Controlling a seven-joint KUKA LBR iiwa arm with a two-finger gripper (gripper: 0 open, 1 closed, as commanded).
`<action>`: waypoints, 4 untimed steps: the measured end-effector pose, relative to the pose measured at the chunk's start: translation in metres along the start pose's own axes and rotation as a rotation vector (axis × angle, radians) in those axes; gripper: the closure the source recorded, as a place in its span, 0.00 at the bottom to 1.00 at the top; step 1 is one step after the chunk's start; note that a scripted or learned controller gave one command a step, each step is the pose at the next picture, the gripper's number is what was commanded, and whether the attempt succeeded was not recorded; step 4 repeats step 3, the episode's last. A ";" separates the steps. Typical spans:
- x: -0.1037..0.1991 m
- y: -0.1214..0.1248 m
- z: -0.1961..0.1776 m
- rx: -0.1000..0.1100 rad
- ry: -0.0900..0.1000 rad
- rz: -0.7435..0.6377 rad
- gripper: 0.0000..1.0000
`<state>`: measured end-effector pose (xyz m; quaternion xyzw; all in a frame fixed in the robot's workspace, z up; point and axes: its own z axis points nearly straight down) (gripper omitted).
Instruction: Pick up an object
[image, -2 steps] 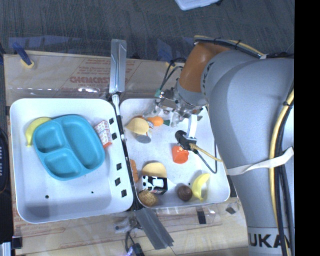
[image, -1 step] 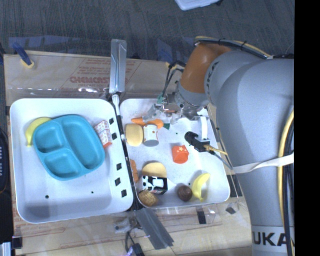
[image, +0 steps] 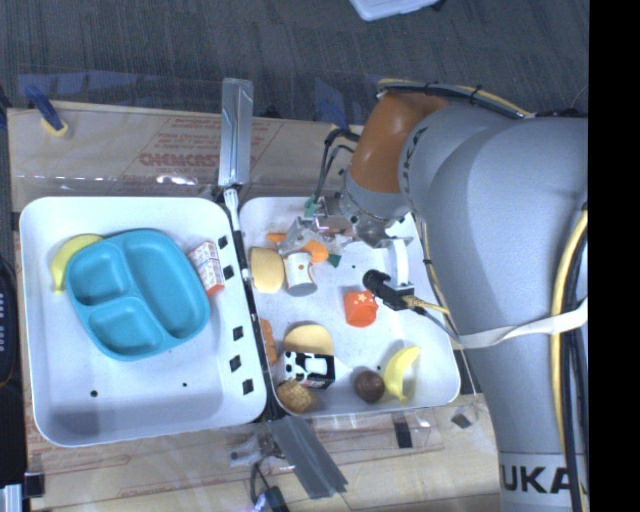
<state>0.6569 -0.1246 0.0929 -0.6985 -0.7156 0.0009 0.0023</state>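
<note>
I can't tell my claw's (image: 312, 232) state, so I descend squarely over the white cup (image: 300, 273), avoiding neighbours.

An orange cup (image: 361, 307) lies in the right bin (image: 440, 375), near a yellow banana (image: 402, 370).

— What lies in the left bin (image: 40, 330)?
— A blue divided plate (image: 135, 290), a yellow banana (image: 68, 255) touching its far-left edge, and a small printed packet (image: 207, 267) against its right side.
— And beneath both bins?
— The counter (image: 130, 140), with red lettering.
</note>
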 end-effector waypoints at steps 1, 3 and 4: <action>-0.017 -0.007 0.000 0.001 0.000 0.204 0.00; 0.098 0.003 -0.102 -0.009 -0.001 -0.003 1.00; 0.098 0.003 -0.102 -0.009 -0.001 -0.003 1.00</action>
